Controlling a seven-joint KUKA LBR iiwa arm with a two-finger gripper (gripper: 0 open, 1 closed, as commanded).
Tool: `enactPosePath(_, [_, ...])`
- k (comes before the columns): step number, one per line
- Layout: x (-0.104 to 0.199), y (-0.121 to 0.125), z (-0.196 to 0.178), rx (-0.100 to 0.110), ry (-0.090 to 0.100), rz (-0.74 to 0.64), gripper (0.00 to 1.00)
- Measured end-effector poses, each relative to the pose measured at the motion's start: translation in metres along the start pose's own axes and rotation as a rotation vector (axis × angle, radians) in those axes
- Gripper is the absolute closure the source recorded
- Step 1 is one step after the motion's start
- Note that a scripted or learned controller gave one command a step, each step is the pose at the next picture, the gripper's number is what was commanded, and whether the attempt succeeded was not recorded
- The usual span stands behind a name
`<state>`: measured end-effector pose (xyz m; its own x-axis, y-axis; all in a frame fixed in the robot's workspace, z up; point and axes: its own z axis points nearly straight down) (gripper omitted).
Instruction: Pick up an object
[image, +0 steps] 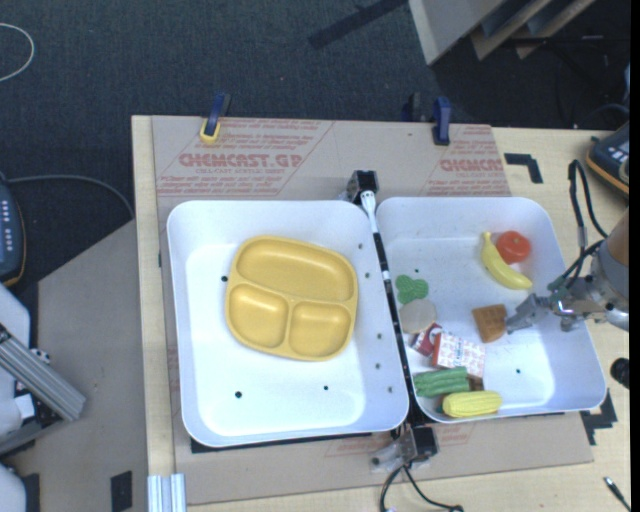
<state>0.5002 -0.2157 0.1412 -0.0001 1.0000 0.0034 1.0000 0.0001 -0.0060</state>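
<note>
The right bin (530, 215) holds several small objects. A yellow banana (502, 266) and a red tomato (514, 245) lie at its back right. A green piece (411, 290) sits near the left wall. Toward the front are a brown square piece (490, 322), a red and white packet (456, 352), a green cucumber (441, 381) and a yellow corn cob (471, 403). My gripper (527, 313) reaches in low from the right, just right of the brown piece. Nothing is visibly held in it.
The left bin (200, 380) holds a yellow divided plate (291, 297). A black divider (382, 275) runs between the bins. Clamps (440, 120) sit on the bench's far edge. Cables (582, 215) hang at the right.
</note>
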Motion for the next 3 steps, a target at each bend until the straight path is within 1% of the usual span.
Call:
enactPosePath(1, [0.001,0.001,0.050,-0.005,0.001,0.001,0.00])
enactPosePath(2, [-0.001,0.002,0.037,-0.011,-0.005,0.000,1.00])
enactPosePath(3, [0.004,0.005,-0.007,-0.012,-0.006,-0.001,1.00])
